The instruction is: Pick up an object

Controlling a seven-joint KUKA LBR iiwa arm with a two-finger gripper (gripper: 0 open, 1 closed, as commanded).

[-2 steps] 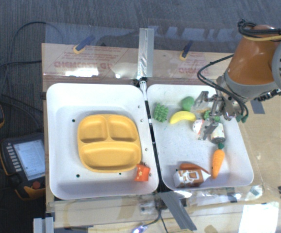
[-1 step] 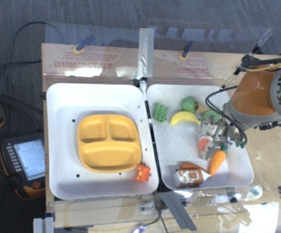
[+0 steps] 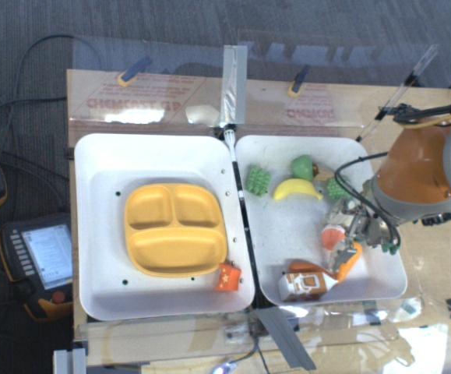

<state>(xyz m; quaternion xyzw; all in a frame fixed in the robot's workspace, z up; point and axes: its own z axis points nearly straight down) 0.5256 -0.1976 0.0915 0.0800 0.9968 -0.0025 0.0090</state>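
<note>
In the right bin (image 3: 287,232) lie a yellow banana (image 3: 296,189), a green spiky toy (image 3: 258,181), a green pepper-like piece (image 3: 302,165), another green piece (image 3: 337,188), an orange-red round piece (image 3: 332,238), an orange carrot (image 3: 349,261) and a brown-and-white box (image 3: 306,281). My gripper (image 3: 355,236) hangs low over the right side of this bin, just right of the orange-red piece and above the carrot. The wrist and cables cover its fingertips.
The left bin (image 3: 100,209) holds a yellow divided plate (image 3: 175,228) and a small orange block (image 3: 227,278) at its front right corner. A metal divider (image 3: 239,201) runs between the bins. A tablet and a pendant lie on the floor at the left.
</note>
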